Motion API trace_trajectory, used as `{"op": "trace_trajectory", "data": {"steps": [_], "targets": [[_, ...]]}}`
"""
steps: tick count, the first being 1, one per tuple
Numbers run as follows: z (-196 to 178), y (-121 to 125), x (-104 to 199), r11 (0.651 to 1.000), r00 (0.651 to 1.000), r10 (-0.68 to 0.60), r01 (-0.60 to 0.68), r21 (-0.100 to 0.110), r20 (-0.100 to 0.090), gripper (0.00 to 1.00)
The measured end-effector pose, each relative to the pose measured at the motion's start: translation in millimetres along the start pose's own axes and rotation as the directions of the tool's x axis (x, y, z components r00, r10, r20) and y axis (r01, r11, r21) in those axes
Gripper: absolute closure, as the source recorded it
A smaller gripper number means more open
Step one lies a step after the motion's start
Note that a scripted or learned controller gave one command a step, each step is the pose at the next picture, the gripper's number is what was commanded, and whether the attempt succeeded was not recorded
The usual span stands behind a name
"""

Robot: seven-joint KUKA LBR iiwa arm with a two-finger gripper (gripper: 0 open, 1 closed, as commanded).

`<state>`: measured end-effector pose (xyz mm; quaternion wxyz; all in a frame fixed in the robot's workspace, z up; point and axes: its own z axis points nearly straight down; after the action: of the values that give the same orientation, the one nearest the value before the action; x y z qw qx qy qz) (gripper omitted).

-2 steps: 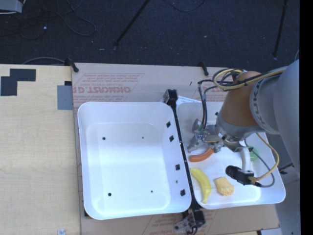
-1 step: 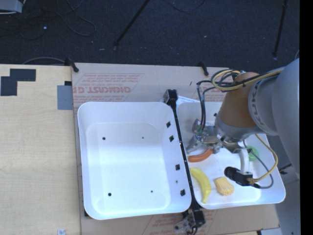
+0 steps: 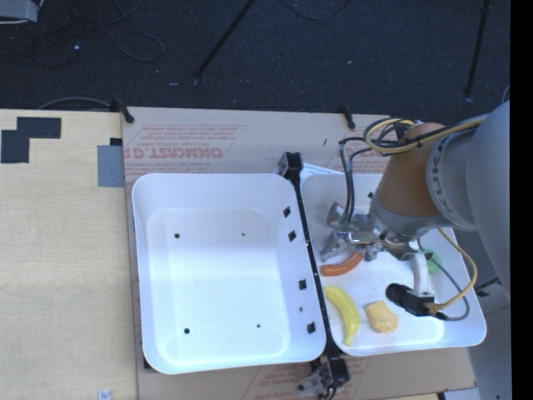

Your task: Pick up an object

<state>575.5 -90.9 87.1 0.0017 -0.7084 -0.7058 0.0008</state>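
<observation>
Metal gripper (image 3: 343,247) low in right bin (image 3: 466,333), touching orange carrot (image 3: 341,266); opening width, grasp unclear.

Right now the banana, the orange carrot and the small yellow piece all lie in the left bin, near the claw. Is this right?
Not quite: the camera view shows them in the right bin, not the left. The banana, the orange carrot and the small yellow piece do lie near the claw.

robot lab | bench (image 3: 58,248) with white bins (image 3: 166,215) | floor cables (image 3: 125,23)
</observation>
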Motion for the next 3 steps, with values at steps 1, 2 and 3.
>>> {"op": "trace_trajectory", "data": {"steps": [1, 2, 3], "targets": [[0, -9, 6, 1.000, 1.000, 0.004, -0.004, 0.000, 0.000, 0.00], [-11, -8, 4, 1.000, 1.000, 0.009, -0.009, -0.001, -0.001, 1.00], [-114, 28, 56, 1.000, 1.000, -0.010, 0.010, -0.013, 0.000, 1.00]]}}
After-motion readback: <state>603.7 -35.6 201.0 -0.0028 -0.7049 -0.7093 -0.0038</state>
